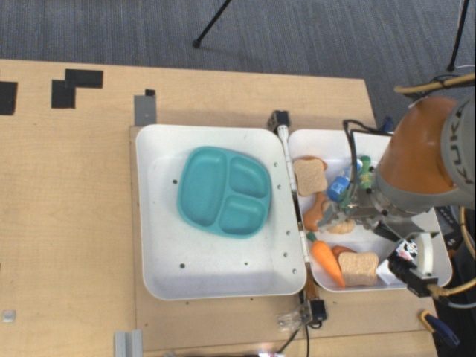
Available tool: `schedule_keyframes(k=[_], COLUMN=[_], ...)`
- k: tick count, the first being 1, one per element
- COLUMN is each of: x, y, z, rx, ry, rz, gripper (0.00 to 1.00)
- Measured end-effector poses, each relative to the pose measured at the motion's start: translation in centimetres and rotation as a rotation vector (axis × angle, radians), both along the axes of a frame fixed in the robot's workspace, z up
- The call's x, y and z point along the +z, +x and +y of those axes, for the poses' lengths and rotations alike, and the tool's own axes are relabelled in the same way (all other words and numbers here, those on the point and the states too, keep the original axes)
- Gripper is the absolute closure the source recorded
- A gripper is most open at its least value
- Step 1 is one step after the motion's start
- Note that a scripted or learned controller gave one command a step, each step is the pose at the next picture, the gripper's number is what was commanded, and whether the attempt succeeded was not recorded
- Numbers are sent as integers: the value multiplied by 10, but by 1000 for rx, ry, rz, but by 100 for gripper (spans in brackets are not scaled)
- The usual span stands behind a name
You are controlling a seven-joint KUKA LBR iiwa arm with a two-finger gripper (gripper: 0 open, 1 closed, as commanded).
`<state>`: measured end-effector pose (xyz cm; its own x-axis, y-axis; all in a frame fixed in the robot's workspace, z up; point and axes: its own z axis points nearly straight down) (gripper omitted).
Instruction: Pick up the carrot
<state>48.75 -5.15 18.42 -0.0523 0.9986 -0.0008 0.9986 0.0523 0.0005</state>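
Observation:
The carrot [326, 262], orange with a small green top, lies at the front left of the right bin [440, 272], against the bin's left wall. It slants from the green end at the back down toward the front rim. My gripper [343, 213] hangs over the middle of that bin, a short way behind the carrot and apart from it, above a sausage-like piece [315, 210] and a pale bun [342, 228]. The grey and orange arm [420, 158] covers the bin's right half.
A bread slice [309, 175] lies at the back of the right bin and another [359, 268] touches the carrot's right side. A blue item [338, 188] and a green one [364, 166] sit near the wrist. The left bin [160, 270] holds a teal divided plate [223, 192].

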Motion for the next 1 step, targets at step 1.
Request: schedule_keyframes(k=[1], x=[-96], y=[3], z=[-43], rx=[-215], ry=[4], rz=[-7], gripper=[0])
